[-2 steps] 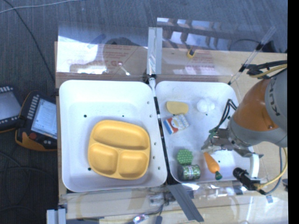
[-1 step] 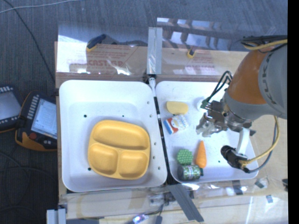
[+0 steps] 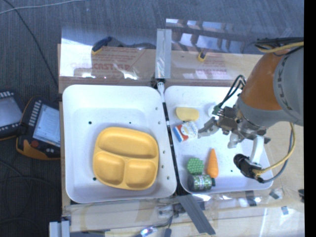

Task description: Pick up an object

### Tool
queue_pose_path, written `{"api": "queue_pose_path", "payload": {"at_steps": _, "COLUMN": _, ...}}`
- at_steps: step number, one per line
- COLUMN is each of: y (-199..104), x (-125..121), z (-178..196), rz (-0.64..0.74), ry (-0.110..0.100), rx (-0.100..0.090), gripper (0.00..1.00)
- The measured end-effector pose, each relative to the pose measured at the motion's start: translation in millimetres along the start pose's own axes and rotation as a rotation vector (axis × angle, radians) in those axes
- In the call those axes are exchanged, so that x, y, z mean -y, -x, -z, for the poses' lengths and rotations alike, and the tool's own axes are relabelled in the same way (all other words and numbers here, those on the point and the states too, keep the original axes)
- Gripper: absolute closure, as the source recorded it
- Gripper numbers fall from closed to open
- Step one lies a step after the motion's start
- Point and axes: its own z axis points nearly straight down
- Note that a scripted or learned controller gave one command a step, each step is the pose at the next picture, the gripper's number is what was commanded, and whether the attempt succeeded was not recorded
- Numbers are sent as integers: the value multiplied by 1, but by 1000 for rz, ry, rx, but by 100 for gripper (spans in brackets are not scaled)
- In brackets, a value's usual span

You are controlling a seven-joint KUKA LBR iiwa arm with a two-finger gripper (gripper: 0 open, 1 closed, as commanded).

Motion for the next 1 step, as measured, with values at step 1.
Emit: {"api": "queue_pose_path", "payload": {"at_steps": 1, "y": 45, "x": -16, "z": -124, "rz": 37, "ry": 13, "rx": -6, "gripper": 0}}
